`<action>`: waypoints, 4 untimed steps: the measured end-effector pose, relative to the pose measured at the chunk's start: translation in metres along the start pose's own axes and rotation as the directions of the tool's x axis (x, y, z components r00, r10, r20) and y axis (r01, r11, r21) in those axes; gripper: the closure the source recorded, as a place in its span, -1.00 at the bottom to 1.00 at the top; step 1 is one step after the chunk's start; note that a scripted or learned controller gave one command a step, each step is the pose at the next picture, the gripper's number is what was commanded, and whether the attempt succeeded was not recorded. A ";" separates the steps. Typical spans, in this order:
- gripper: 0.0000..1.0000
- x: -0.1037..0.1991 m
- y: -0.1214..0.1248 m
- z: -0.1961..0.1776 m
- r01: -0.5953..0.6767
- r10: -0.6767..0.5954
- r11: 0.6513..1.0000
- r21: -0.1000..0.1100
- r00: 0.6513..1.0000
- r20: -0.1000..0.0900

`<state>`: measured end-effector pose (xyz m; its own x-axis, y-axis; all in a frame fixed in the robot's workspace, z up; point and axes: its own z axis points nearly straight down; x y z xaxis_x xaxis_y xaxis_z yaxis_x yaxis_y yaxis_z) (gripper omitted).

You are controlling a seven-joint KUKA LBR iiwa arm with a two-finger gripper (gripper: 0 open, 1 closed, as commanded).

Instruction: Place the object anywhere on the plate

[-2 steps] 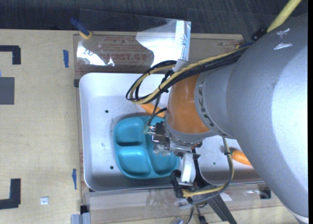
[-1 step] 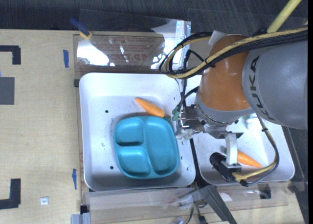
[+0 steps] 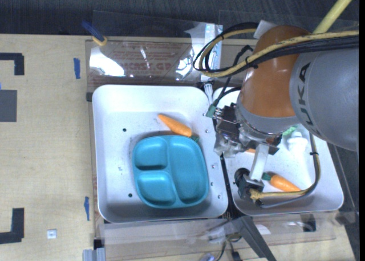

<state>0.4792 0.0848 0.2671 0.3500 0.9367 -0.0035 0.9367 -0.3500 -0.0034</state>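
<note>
To the right of the plate [image 3: 169, 171], as the view shows it, the pincer [image 3: 232, 140] is hung low over the neighbouring bin [image 3: 329, 200], under the grey arm [image 3: 322, 94] with its orange band. The pincer is covered from above by the wrist, so it cannot be told how wide it is opened, and nothing can be seen to be held by it. A carrot [image 3: 280, 183] is laid on the floor of that bin, further right of the plate than the pincer and apart from it. It is judged to be the object of the task, since the arm is placed above its bin. This is not certain, because a second carrot [image 3: 174, 125] is found just behind the plate, with its green end touching or nearly touching the plate rim. The plate, blue and divided in three compartments, is set in the other bin [image 3: 111, 140] on the desk [image 3: 40, 140], and nothing is carried on it yet. The carrot is expected to be a light toy, stiff and smooth, so it may be turned or slipped away if it is pressed at the thin tip. It is better taken at the thick middle, with the grip set across its short width and not along its length. A small white thing [image 3: 296, 140] is seen beyond the carrot, well right of the plate, and should not be disturbed.
</note>
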 end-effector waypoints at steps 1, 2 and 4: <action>1.00 0.002 -0.002 0.043 -0.250 0.250 0.968 0.007 0.968 0.004; 1.00 0.024 -0.010 0.018 -0.387 0.387 0.922 0.001 0.922 0.001; 1.00 0.007 -0.001 0.086 -0.096 0.096 0.995 0.008 0.995 0.003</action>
<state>0.4802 0.0919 0.1810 0.4384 0.8988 -0.0065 0.8987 -0.4384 -0.0109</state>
